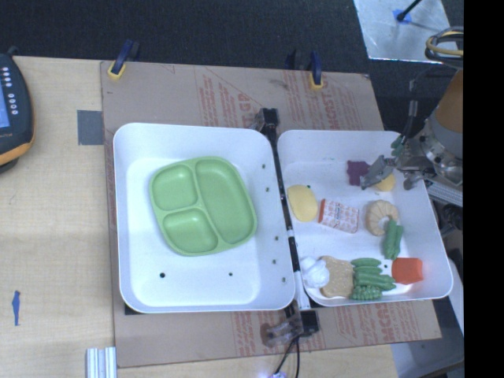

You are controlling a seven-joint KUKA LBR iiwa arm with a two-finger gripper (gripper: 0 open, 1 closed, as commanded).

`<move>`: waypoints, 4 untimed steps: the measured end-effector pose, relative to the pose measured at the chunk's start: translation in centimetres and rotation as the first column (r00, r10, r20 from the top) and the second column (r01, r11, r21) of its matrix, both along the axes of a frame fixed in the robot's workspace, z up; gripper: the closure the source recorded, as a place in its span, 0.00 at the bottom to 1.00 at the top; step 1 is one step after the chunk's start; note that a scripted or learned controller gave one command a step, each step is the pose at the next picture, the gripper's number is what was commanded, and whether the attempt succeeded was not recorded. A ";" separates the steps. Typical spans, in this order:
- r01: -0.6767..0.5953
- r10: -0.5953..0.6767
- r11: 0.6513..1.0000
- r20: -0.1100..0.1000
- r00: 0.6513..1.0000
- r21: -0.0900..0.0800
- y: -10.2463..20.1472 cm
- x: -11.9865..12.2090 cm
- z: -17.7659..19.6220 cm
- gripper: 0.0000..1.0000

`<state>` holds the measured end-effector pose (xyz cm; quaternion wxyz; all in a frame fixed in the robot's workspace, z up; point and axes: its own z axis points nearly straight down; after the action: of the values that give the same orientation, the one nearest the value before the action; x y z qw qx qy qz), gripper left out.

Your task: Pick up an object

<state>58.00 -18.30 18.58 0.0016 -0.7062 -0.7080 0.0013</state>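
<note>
Two white bins on tabletop [63,235]; left bin [134,211] holds green divided plate [203,205]; right bin [315,152] crowded with toy food; pincer [391,172] spread over small yellow piece [384,183], purple block [357,171] beside

We find little legible text in this view. The brown cardboard sheet [236,101] under the two bins carries rows of red printed lettering, running along its upper part and down its right side near the lower right of the frame; the characters are too small and blurred for us to read. The small packet [339,216] in the right bin shows red and white print, likewise unreadable. The handheld pendant [12,109] at the left edge bears buttons whose markings we cannot make out.
</note>
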 end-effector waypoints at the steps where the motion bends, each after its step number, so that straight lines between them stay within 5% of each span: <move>1: -0.005 0.005 1.000 0.005 1.000 -0.004 -3.0 5.2 -9.7 0.00; 2: -0.007 0.007 1.000 0.004 1.000 -0.001 1.3 7.8 -9.3 0.00; 3: -0.005 0.005 1.000 0.004 1.000 -0.003 1.0 7.7 -8.2 1.00; 4: -0.006 0.006 1.000 0.003 1.000 -0.003 1.0 7.7 -8.3 0.00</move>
<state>65.70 -17.30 10.31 -0.0006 -0.7041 -0.7101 0.0014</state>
